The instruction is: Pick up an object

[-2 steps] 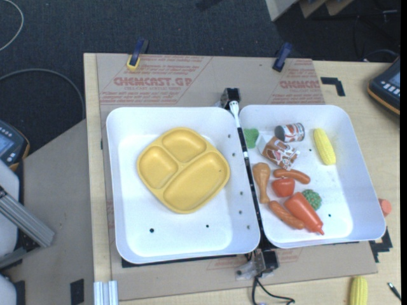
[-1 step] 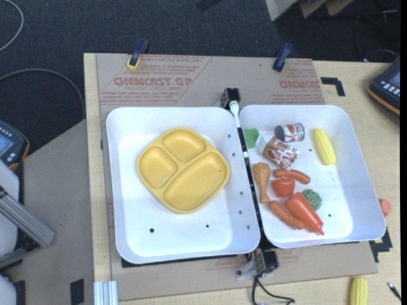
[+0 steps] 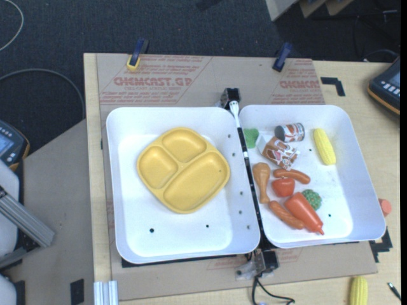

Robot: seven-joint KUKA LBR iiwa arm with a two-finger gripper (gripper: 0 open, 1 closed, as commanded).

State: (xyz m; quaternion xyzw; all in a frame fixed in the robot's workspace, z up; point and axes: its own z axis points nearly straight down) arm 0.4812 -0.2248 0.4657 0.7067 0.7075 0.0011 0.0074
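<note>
A cardboard-topped bench [image 3: 191, 75] sits over dark carpet, carrying two shallow white bins side by side. The left bin [image 3: 127, 234] holds one thing: a yellow plastic plate [image 3: 183, 168], rounded, split into three compartments, lying flat. The right bin [image 3: 356, 170] is the busy one, with toy food clustered toward its left half: one corn cob [image 3: 324, 146], yellow and bumpy, near the back; one small can [image 3: 290, 132]; a brown-and-white packet-like piece [image 3: 278, 150] just in front of it; one green block [image 3: 252, 137] against the left wall; one tan drumstick [image 3: 261, 180]; one red tomato [image 3: 283, 187]; a sausage [image 3: 292, 175] touching it; one orange carrot [image 3: 304, 211] with a green top. Two clamps [image 3: 135, 54] grip the board's far edge. As for the gripper, its opening and any hold cannot be told here
</note>
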